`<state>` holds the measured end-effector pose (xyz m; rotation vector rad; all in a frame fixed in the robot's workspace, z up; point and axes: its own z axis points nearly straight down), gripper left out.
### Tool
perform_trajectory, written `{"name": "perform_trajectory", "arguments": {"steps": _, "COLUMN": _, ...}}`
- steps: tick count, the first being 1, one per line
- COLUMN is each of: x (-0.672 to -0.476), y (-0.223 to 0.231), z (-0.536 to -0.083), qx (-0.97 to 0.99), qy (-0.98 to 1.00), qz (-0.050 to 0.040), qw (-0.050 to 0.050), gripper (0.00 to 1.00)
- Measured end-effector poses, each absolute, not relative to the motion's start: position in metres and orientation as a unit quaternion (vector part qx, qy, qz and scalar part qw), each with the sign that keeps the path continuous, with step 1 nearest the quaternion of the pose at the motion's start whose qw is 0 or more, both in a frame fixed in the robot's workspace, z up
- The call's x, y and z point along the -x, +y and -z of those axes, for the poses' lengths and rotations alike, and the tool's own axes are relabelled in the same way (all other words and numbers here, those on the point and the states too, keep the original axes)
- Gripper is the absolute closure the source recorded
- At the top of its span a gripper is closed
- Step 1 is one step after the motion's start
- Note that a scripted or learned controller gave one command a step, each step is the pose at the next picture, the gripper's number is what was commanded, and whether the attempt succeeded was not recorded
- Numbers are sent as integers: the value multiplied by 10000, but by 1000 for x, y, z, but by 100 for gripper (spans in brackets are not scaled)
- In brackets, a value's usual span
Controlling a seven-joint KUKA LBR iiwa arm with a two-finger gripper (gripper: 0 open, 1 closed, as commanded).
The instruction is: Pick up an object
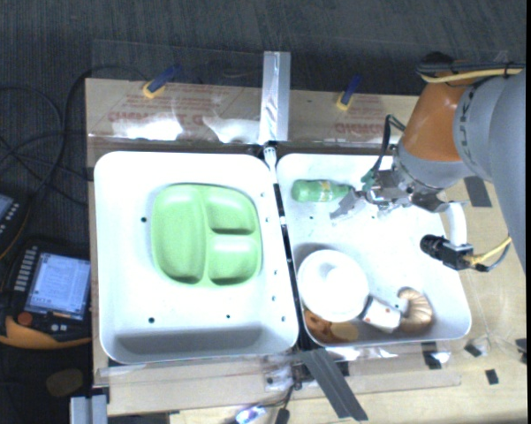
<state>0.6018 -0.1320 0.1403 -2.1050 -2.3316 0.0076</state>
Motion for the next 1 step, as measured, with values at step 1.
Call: {"name": "perform_trajectory", "arguments": {"steps": 1, "x": -661, "y": -110, "z": -88, "qx": 6028, "qy": -7979, "qz": -29, "qw": -12, "gripper": 0}}
